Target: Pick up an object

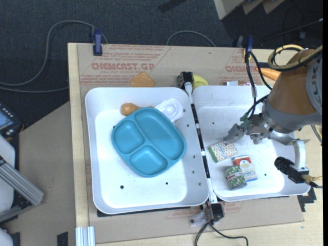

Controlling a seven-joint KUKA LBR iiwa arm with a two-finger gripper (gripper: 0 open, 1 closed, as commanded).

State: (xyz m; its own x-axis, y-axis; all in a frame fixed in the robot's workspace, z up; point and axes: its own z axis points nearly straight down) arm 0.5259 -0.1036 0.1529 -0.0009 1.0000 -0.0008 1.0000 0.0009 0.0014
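My gripper (234,134) hangs low over the right bin (220,104), reaching in from the right. It sits just above and to the right of a small green-and-white patterned packet (223,150) lying flat on the bin floor, close to it. I cannot tell whether they touch. Nothing shows held in the gripper. A small box with red, white and green print (240,172) lies nearer the front of the same bin.
The left bin (102,188) holds a blue divided plate (148,141), a small orange piece (129,108) and a white lid-like thing (170,108). On the bench behind the bins rest an orange lump (142,79) and a yellow ball (200,81).
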